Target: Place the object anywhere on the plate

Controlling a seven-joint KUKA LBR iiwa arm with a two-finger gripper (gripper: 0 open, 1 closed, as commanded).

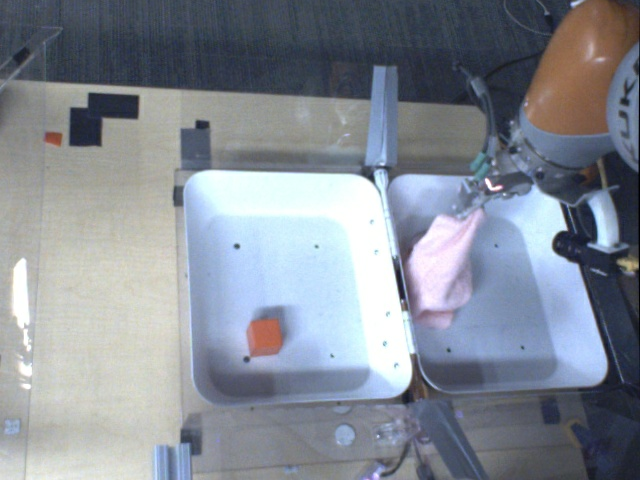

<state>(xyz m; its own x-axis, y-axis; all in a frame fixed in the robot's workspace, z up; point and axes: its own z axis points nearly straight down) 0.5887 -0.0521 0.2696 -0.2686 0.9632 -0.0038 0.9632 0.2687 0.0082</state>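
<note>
Cloth (443,266), pale pink and crumpled, hangs from the pincer (478,196) in the right-hand bin (560,368); its upper corner is pinched between the closed fingers, and the rest droops down and to the left, the lower folds appearing to rest on the bin floor close to the wall shared with the other bin. The pincer sits just above the cloth's top end, near the bin's back edge.

In the left-hand bin (215,268) a small orange block (265,337) lies toward the front, well apart from the cloth. Between the two bins runs a grey divider rail (381,118), which continues back across the bench (100,288). On the bench's far left corner there are black patches (100,116) and a tiny orange marker (53,139).

The arm (575,68) comes in from the right, its orange band high over the bin's back right corner, wrist tipped down and leftward toward the cloth
</note>
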